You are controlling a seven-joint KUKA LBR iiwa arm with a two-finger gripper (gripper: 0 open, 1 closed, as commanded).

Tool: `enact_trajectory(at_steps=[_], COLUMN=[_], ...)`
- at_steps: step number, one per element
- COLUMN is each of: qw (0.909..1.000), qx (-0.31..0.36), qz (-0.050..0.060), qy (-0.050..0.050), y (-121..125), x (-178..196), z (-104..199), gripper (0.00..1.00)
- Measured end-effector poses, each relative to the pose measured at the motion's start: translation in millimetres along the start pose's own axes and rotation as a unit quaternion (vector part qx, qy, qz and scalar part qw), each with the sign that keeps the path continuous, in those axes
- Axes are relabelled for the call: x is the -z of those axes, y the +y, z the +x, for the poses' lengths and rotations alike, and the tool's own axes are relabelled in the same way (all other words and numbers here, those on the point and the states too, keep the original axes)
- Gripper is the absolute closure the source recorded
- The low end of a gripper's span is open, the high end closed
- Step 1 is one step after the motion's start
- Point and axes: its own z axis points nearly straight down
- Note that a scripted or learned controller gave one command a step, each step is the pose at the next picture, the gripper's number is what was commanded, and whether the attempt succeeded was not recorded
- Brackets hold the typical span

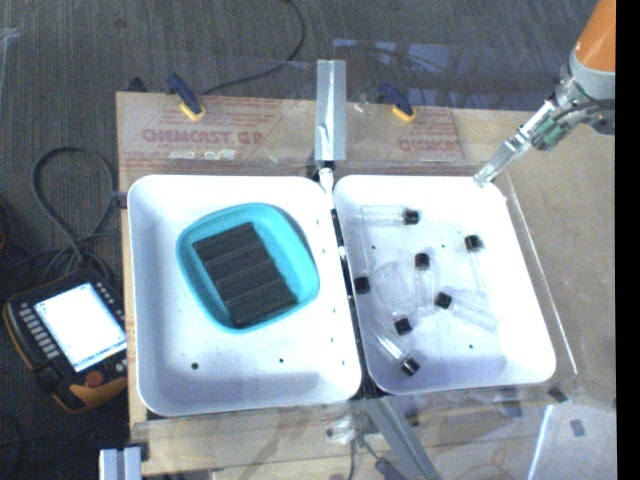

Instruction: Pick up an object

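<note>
From the camera above the bench (230, 128), the hand (487, 175) hangs over the far right corner of the right bin (530, 298), its slim tip pointing down and to the left; whether it is wide or narrow I cannot tell at this size, and nothing shows between its tips. The things to pick lie in that right bin: several small clear tubes with black caps, scattered flat at different angles, one near the far wall (392, 214), one by the right side (473, 241), a loose group around the middle (432, 286), and two toward the near left (396, 353). The left bin (150, 368) carries a blue dish (195, 258) with a dark ribbed block (245, 273) in it, well apart from the hand. The step in hand looks like the approach, so it pays to choose a tube lying apart from the others, such as the one near the far wall or the one by the right side. Turn the hand across the tube's length, come straight down over its middle, and close gently, since smooth clear tubes will likely roll or slip away
</note>
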Motion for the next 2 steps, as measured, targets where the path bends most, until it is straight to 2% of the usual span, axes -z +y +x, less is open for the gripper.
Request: enact_trajectory(at_steps=[2], qw=[1.0000], qx=[0.000], qz=[0.000], qy=[0.000], y=[0.0], x=[0.0], z=[0.0], gripper=[0.00])
